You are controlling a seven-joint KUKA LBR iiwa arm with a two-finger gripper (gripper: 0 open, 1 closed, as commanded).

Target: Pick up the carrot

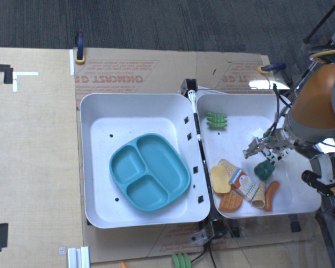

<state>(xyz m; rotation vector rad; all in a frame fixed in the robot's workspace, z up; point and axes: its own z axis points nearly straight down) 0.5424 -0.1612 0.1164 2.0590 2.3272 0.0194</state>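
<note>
Spotted the slim orange-red plastic carrot (271, 195) lying in the right-hand shallow white plastic bin (251, 111), down near that bin's front right corner, slanted, with its lower end just beside a small beige cone-shaped toy (259, 195). Found the metal two-finger end effector (266, 149) hovering above and a bit behind it, more or less over a dark green rounded toy (263, 170). Couldn't tell whether the end effector was apart or together, too small and cluttered there, but saw nothing of the carrot in it. Judged the pick as not begun yet. Looked best to shift toward the front of the bin, past the green toy, before dropping. Needed to turn the wrist so as to close across the carrot's narrow width, not along its length. Aimed for the carrot's middle, or slightly toward the upper end, well away from the cone and the printed snack packet (243, 185). Worth watching the bin wall on that side too: not much room. Ignored the teal three-compartment plate (151, 172) in the left bin.
</note>
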